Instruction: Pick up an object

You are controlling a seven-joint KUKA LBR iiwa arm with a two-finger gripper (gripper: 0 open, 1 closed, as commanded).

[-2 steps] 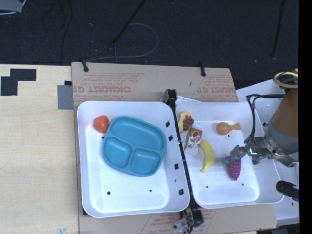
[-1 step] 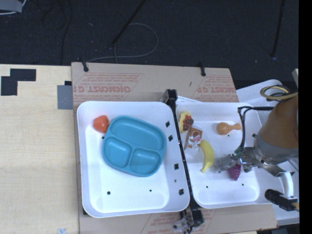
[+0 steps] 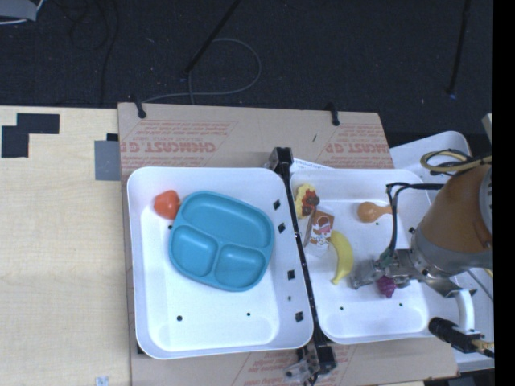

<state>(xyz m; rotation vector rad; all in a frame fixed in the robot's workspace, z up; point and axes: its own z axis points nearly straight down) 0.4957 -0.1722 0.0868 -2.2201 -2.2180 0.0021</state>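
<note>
banana [image 3: 344, 256] | yellow, curved, lying flat | right bin, left part, just beside small carton [image 3: 320, 232]

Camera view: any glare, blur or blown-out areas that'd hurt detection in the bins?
Camera view: lighting is even and soft, with faint shadows under the blue plate. The white bins look bright and near washed out but keep their edges. The floor above is dark and low in detail. The hand and the small purple object beside it look slightly soft; the banana reads clearly.
</note>
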